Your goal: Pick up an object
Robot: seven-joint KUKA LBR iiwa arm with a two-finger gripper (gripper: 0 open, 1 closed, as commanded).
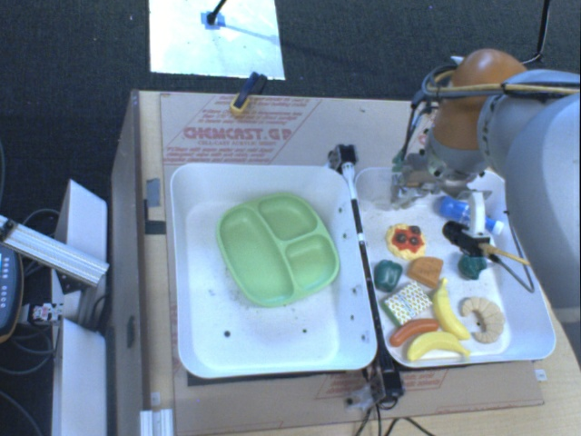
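Plastic toy food in right bin [536,330]: light, hard, a bit slippy. Grab banana [436,345] at its middle. Gripper [410,187] fingers: can't tell if open.

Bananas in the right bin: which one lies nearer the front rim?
The banana lying crosswise along the right bin's front rim, below the sausage. The other banana stands lengthwise, farther back, beside the croissant.

Glossy green plastic tray [277,249] in smooth white plastic bin [204,334].

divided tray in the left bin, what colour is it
Light green; the divided tray shows plainly in the camera view.
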